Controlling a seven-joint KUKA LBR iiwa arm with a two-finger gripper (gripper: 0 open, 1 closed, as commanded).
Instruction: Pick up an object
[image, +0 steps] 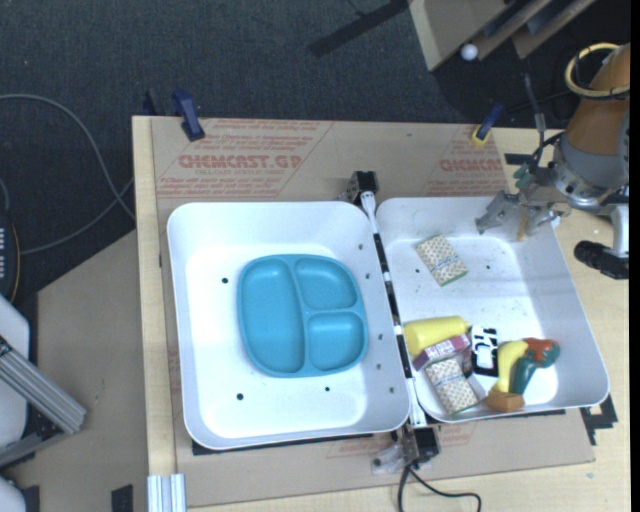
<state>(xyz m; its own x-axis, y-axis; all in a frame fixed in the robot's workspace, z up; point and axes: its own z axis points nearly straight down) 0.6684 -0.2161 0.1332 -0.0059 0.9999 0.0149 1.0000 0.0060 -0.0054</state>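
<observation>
My gripper (503, 224) hangs over the back right corner of the right bin (560, 280), open, with nothing between its fingers. A tan speckled packet (441, 259) lies alone in that bin, to the left of the gripper and a little nearer. Along the bin's front edge sits a cluster: a yellow block (434, 329), a purple-labelled packet (444, 351), another speckled packet (453, 387), a black-and-white piece (484, 350) and a yellow, green and orange toy (520, 366).
The left bin (200, 300) holds a blue divided plate (301, 313). A black clamp (364, 186) sits at the back where the two bins meet. The grey arm with its orange band (598, 130) comes in from the upper right.
</observation>
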